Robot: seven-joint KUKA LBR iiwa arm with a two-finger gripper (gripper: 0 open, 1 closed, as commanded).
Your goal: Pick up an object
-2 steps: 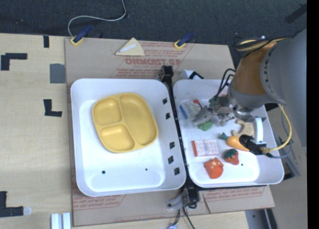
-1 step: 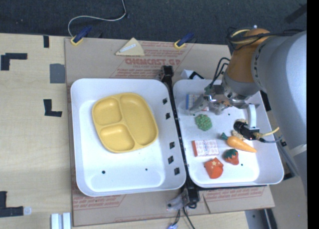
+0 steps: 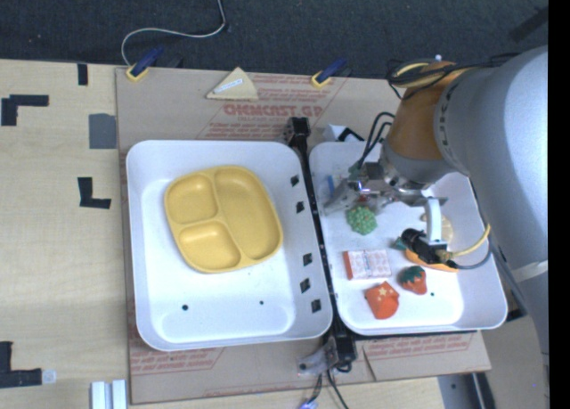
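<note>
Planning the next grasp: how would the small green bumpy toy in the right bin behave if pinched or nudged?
The green toy looks small and rounded, so it is probably light and may roll if nudged. Its knobbly surface should give fingers some grip. It sits just under the gripper, apart from the red toy.

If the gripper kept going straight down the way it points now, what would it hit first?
Most likely the green toy, which sits just below the gripper in the right bin. Depth is hard to judge from this slanted view, so it could land on the bin floor beside it.
</note>
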